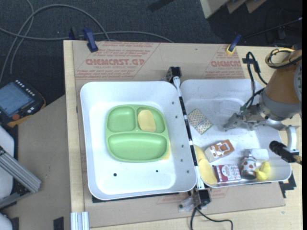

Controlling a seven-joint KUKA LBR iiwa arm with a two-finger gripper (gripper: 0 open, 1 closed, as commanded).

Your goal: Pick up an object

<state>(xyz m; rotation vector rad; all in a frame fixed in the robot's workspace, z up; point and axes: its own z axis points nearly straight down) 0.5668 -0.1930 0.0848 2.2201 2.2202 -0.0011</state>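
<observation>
The arm (283, 87) reaches in from three o'clock over the right bin (211, 87), and the gripper (242, 121) hangs low over a bare patch of the bin floor, with nothing between the jaws. They look splayed apart, the tips pointing toward nine o'clock, though the view is small and I would not swear to how wide.

The things to pick lie toward six o'clock of the gripper: a checked packet (199, 120) at its nine o'clock, a small carton (219, 150) below that, a red box (227, 173), a round toy (249, 167) touching a yellow duck (263, 171), and a yellow piece (203, 167) against the bin's left wall. The left bin (96, 99) holds a green tray (136, 145) with a pale yellow item (147, 120) in its upper right compartment.

This reads as the approach step: no target is taken yet, and the jaws are poised over empty floor (a close here would likely catch nothing). The next move calls for shifting toward a thing, the packet or carton being nearest, then lowering squarely over it before closing.
</observation>
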